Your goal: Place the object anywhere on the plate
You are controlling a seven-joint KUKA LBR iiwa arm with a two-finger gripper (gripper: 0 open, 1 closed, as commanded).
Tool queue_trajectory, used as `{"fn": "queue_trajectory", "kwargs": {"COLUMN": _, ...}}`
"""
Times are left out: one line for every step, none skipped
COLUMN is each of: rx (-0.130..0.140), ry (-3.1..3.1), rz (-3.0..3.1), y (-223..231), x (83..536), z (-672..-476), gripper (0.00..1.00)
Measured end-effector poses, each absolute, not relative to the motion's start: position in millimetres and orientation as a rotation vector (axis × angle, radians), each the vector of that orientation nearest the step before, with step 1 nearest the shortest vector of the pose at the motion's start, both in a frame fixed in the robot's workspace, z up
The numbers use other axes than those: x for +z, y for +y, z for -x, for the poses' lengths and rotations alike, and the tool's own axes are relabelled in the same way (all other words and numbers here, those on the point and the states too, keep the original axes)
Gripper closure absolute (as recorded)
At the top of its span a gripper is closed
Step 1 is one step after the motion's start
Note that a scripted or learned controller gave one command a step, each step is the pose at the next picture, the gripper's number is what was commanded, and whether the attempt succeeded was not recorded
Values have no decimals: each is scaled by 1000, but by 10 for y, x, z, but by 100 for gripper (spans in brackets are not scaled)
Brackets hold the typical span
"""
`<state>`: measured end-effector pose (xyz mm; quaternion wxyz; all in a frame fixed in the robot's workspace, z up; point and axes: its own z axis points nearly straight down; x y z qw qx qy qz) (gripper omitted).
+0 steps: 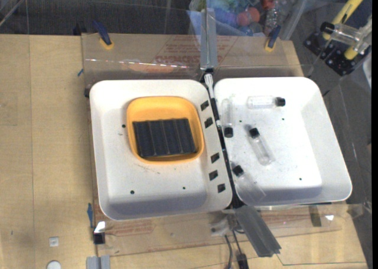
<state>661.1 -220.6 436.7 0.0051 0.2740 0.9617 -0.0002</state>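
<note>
The wooden bench (41, 144) is carrying two white bins. Left of centre, a dark ridged block (163, 138) is lying on the orange plate (162, 105), so the placing is looking done. Next, any move is needing only a clean retreat.

Honestly there's nothing readable here. No text, brand, number or sign legible on anything. The plate (165, 108) is plain orange with a dark ribbed block (163, 137) on it, no print on either. The two white bins (112, 161) have no lettering, just small dark specks. The clear vials (260, 102) in the right bin have black caps and I can't make out any label on them. The desk (41, 144) is bare wood, no markings to read.
</note>
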Motion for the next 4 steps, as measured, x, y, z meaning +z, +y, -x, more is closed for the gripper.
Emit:
{"fn": "queue_trajectory", "kwargs": {"rx": 1, "ry": 3119, "rz": -319, "y": -2218, "x": 4369, "z": -6569, "gripper": 100}}
{"fn": "queue_trajectory", "kwargs": {"rx": -1, "ry": 3130, "rz": 68, "y": -2214, "x": 4367, "z": -6632, "gripper": 100}}
{"fn": "queue_trajectory", "kwargs": {"rx": -3, "ry": 3064, "rz": 638, "y": -2216, "x": 4369, "z": -6682, "gripper": 100}}
{"fn": "queue_trajectory", "kwargs": {"rx": -4, "ry": 2970, "rz": 987, "y": -2216, "x": 4369, "z": -6682, "gripper": 100}}
